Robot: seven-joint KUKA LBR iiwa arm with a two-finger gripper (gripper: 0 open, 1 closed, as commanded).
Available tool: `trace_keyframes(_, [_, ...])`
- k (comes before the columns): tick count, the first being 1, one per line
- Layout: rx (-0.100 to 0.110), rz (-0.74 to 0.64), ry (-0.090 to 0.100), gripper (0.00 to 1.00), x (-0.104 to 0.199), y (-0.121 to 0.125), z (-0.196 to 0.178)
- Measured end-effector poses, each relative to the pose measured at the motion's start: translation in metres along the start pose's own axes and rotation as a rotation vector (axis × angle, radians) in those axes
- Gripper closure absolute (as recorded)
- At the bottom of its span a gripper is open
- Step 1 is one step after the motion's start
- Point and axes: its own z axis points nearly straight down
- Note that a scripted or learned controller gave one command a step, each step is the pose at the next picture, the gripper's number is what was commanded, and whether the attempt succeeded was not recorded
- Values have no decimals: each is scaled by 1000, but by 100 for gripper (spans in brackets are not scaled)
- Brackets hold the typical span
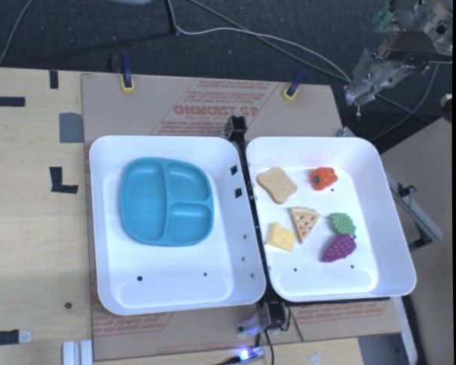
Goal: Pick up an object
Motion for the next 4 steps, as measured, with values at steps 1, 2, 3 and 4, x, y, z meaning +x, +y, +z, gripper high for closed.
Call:
trace_keyframes(1, [30,8,-2,100,-20,78,115])
trace_keyframes(2, [4,1,0,100,26,107,-13])
trace_keyframes(3, [21,2,1,100,60,-9,10])
trace_keyframes(4, [23,9,-3,100,36,68,48])
